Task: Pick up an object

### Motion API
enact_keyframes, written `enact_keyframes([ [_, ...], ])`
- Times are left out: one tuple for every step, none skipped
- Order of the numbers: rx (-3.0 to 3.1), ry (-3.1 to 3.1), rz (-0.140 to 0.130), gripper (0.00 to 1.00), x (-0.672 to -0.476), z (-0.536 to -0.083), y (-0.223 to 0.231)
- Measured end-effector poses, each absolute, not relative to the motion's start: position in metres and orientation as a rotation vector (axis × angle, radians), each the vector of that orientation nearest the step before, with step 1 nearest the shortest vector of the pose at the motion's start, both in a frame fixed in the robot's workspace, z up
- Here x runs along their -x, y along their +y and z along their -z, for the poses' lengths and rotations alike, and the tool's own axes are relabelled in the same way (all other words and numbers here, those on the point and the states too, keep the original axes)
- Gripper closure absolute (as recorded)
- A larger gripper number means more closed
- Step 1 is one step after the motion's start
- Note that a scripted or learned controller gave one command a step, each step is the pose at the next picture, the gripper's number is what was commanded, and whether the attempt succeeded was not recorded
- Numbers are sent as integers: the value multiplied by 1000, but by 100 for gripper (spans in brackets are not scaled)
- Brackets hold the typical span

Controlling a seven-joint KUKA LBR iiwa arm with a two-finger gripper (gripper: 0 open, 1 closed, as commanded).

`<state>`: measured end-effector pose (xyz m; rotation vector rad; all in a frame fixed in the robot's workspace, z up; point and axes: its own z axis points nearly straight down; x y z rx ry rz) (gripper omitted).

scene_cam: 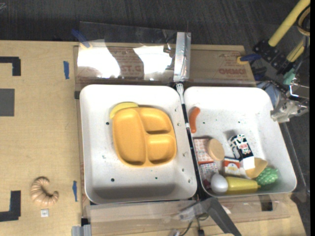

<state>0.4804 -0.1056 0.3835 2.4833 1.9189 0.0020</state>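
Side by side on the table (39, 82) sit two shallow white bins. Inside the left bin (93, 107) lies a yellow divided tray (143, 134), upside down or at least showing three rounded humps, and a yellow banana-like piece (123, 106) pokes out from under its upper left corner. By contrast, the right bin (231, 100) has its things crowded toward the lower half: an orange carrot-like stick (194, 119) lies close to the left wall, a printed card or packet (203, 157) lies flat below it, and a tan round disc (216, 149) rests on that card's upper right part. Just right of the disc stands a small black-and-white carton (240, 146), with a red-and-white box (232, 167) below it and a tan wedge (256, 166) touching a green bumpy piece (268, 176) at the lower right. Along the bottom wall a white egg shape (219, 183) touches a yellow tube-like item (241, 184). At the right bin's upper right rim, metal arm hardware (288, 104) reaches in, but whether the claw is spread or closed I cannot tell. Outside the bins, a tan croissant-like toy (44, 191) lies on the table at the lower left, well apart from everything. Behind the bins, a clear plastic sheet (128, 53) stands propped against a cardboard wall.
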Motion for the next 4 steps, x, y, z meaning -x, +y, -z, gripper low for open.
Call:
enact_keyframes([
  [-2227,2217,2,100,-480,-373,-149],
  [-1702,2631,0,100,-480,-396,-199],
  [-1148,2915,2,100,-480,-406,-224],
  [-904,3006,0,100,-481,-392,-223],
])
